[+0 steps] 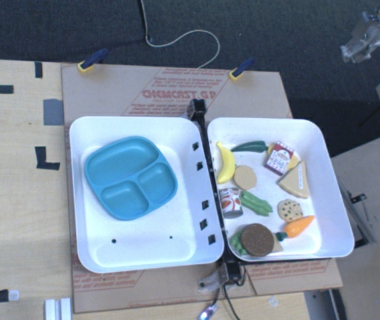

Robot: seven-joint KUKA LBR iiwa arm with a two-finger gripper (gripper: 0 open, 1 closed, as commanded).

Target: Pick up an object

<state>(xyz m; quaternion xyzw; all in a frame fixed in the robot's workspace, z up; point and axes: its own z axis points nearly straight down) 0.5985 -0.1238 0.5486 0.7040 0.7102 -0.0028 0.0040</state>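
Tool (363, 40) blurred at upper right, grip state unclear, curved yellow banana (225, 163) in right bin (333, 179)

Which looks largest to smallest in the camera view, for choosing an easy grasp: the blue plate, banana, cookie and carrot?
1. Blue plate, by far the largest.
2. Banana.
3. Carrot and cookie look too alike to rank: the carrot is longer, the cookie rounder.

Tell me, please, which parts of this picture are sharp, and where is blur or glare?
Camera view: even, soft light; the divided blue plastic plate and yellow toy banana look fairly sharp; the grey gripper at top right is blurred; mild glare whitens the shallow white bin walls.
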